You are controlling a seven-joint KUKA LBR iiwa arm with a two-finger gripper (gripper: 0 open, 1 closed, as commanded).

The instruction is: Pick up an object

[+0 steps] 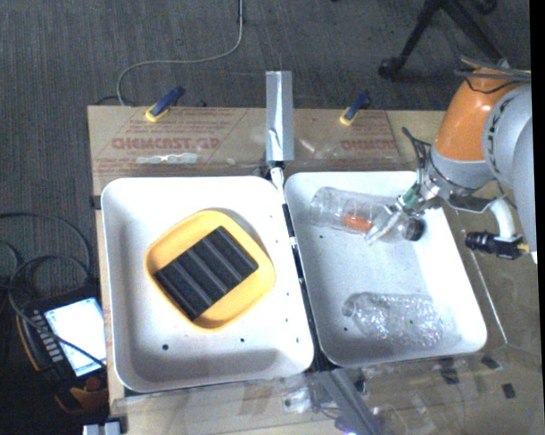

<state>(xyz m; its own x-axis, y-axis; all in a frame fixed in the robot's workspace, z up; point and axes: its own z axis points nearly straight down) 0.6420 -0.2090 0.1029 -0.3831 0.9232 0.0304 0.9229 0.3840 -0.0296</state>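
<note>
Camera view, gripper (399, 213) over right bin (453, 277), seemingly touching clear bottle (344, 210), finger state unclear.

1. The grey arm with the orange band (484, 129) was cut off by the right edge.
2. The two-finger gripper (406, 207) was too small and blurred to show its finger spacing.
3. The clear plastic bottle (348, 211) partly merged with the white right-hand bin (462, 277), its outline indistinct.

Dark carpet (70, 50), chair base (435, 24)
</note>
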